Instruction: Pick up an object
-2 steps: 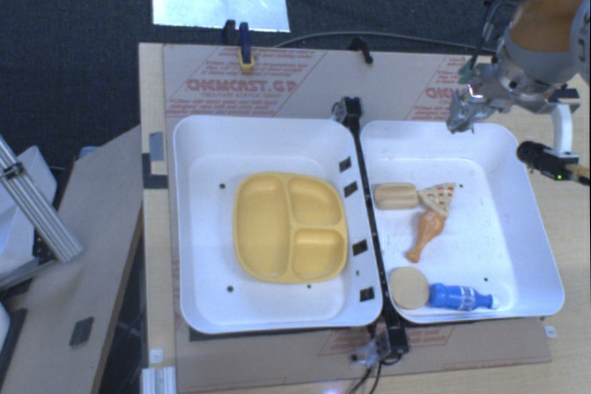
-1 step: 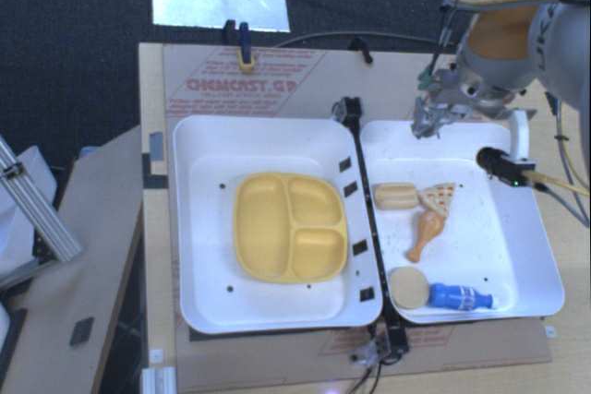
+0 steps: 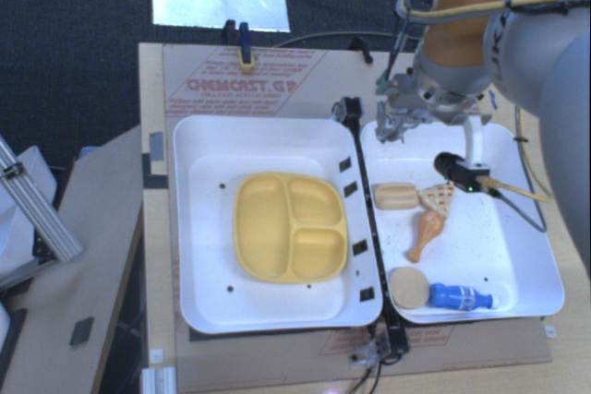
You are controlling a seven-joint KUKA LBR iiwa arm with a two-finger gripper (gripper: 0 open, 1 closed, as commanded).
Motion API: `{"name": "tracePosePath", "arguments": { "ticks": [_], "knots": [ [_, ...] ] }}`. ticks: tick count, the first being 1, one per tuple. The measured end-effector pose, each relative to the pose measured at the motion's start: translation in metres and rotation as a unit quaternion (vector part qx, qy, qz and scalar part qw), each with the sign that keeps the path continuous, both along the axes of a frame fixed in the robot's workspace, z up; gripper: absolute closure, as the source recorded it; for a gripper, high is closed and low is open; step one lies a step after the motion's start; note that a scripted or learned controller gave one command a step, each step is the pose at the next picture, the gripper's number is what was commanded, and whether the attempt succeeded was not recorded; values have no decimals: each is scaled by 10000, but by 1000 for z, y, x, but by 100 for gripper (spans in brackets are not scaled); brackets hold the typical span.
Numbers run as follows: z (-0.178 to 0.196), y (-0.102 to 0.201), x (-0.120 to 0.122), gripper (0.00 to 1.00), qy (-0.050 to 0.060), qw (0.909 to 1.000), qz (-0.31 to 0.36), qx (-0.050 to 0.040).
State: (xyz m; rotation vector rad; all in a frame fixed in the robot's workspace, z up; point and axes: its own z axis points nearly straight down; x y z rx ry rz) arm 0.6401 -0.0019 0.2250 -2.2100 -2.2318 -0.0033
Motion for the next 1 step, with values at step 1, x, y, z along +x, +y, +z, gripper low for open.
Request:
{"name": "tracePosePath", "arguments": {
  "ticks": [1],
  "knots": [
    [3, 56, 10, 100, -11, 10000, 3, 4]
  ]
}}
